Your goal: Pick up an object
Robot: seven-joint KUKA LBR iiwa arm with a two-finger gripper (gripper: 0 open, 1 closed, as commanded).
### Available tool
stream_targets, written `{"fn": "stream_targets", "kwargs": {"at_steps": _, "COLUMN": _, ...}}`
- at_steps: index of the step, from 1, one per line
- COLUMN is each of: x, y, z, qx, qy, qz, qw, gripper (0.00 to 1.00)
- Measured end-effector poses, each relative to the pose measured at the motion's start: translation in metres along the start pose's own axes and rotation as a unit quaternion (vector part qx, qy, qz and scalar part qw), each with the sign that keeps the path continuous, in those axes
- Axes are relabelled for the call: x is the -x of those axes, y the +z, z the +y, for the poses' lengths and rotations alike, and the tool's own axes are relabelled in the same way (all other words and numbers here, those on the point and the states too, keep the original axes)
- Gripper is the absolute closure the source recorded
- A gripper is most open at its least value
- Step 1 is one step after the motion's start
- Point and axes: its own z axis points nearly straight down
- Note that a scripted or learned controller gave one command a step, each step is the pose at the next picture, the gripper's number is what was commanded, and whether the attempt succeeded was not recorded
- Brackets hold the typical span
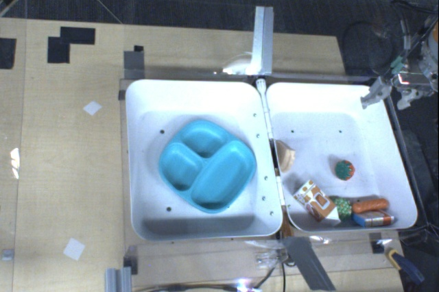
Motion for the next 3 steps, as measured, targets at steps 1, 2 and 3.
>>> {"fn": "stream_targets", "kwargs": {"at_steps": 1, "x": 0.000, "y": 0.106, "z": -0.055, "qx": -0.001, "qy": 0.054, "qz": 0.000, "qw": 0.9985, "gripper": 0.00}}
{"fn": "stream_targets", "kwargs": {"at_steps": 2, "x": -0.031, "y": 0.116, "z": -0.019, "qx": -0.001, "qy": 0.281, "qz": 0.000, "qw": 0.9596, "gripper": 0.00}}
{"fn": "stream_targets", "kwargs": {"at_steps": 3, "x": -0.021, "y": 0.167, "z": -0.036, "qx": 0.002, "qy": 0.167, "qz": 0.000, "qw": 0.9859, "gripper": 0.00}}
